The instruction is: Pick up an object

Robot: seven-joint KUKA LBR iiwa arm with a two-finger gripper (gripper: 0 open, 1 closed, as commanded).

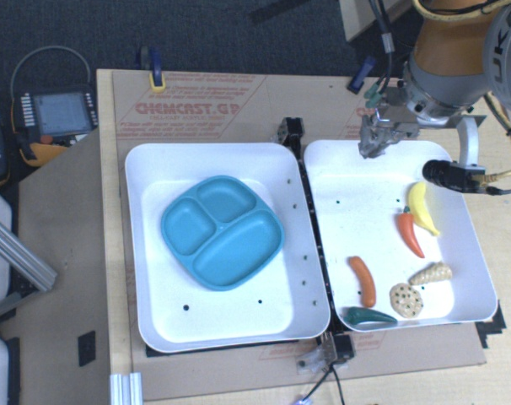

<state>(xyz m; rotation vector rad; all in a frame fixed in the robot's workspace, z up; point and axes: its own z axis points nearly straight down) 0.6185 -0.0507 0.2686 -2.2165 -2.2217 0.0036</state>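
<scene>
Desk [112,226], pale wood, carries a brown cardboard sheet [239,99] printed in red lettering. Two white bins side by side on it. Left bin [154,310] holds a blue divided plate [223,231], three compartments, lying flat near centre. Right bin [340,175] sits at 3 o'clock of the left one, rims touching. Black clamp [290,130] at 12 o'clock of their seam. Yellow-blue clip [157,68] on the cardboard's far edge. Handheld screen pendant [57,112] at 10 o'clock, off the desk.

Blue plate [223,230], yellow banana [422,208]
</scene>
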